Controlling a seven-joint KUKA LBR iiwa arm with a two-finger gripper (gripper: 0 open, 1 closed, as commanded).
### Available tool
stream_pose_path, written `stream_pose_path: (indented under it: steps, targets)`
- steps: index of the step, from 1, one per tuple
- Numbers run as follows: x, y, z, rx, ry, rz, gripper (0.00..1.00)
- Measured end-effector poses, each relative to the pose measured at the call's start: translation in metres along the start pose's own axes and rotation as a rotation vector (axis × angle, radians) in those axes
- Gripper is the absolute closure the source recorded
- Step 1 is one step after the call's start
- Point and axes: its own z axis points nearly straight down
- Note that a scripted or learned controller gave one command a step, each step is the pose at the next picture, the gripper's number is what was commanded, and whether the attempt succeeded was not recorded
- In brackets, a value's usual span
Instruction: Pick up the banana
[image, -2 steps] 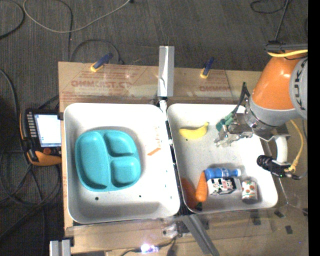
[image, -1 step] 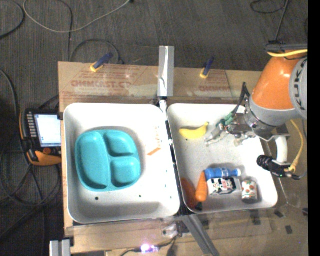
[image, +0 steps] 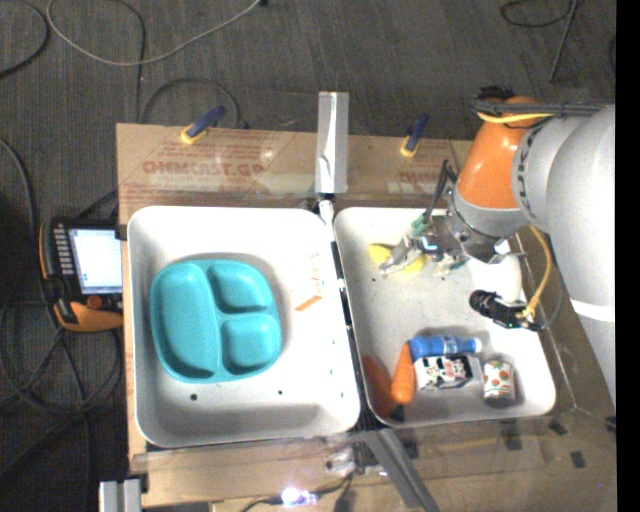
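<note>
A: Entry, left to right. The left shallow white plastic bin (image: 145, 400) holds a turquoise three-compartment plastic tray (image: 215, 317) and, nearer the tool, a small orange scrap (image: 307, 297) against the bin's right wall — all well to the tool's left, across the divide.

B: And the right white bin (image: 545, 385)?

A: The metal two-finger gripper (image: 412, 253) sits low over its far-left corner. The yellow curved banana (image: 386, 256) lies right at the fingertips, just to their left and partly under them. Nearer the camera than the tool: an orange carrot (image: 402, 372) against the bin's front-left, then a blue-capped white carton with black patches (image: 443, 364), then a small printed can (image: 498, 380). A black cable end (image: 495, 306) hangs just below the wrist.

B: Fingers open, closed, on the fruit?

A: Cannot tell — the fingertips blur into the banana, and I see no fruit clearly between them. No grasp recorded.

B: Advice for the step?

A: My judgement: straddle the banana across its narrow width, not its length, centred on the thick middle. It lies close to the bin wall, so the left finger needs room on that side. Close fully before lifting, then rise straight up; a slanted pull could roll the curved fruit out.
</note>
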Motion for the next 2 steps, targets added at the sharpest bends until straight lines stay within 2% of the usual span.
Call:
stream_pose_path:
  steps: [1,2]
  targets:
    - [0.021,0.024,0.028,-0.01,-0.001,0.035,0.0]
    - [0.02,0.025,0.017,-0.014,-0.005,0.034,1.0]
